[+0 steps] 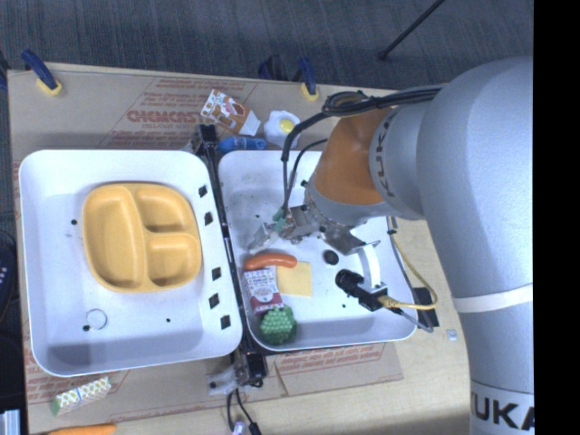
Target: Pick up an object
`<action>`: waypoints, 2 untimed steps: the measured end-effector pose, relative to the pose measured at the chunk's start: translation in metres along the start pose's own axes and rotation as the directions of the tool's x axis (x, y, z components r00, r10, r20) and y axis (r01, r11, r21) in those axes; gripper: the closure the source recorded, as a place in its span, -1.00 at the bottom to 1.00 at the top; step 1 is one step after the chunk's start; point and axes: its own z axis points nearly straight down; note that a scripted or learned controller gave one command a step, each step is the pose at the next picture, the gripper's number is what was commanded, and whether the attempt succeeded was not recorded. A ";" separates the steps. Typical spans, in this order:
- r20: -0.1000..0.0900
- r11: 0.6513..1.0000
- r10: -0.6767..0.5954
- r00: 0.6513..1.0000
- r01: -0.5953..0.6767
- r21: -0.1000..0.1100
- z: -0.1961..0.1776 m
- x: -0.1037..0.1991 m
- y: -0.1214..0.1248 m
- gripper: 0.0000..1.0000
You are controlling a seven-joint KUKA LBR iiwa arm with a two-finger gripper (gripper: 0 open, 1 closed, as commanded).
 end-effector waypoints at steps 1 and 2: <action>-0.001 0.999 0.051 0.999 -0.051 0.000 0.000 0.007 -0.031 -1.00; -0.001 0.999 0.038 0.999 -0.038 0.000 0.001 0.017 -0.063 -1.00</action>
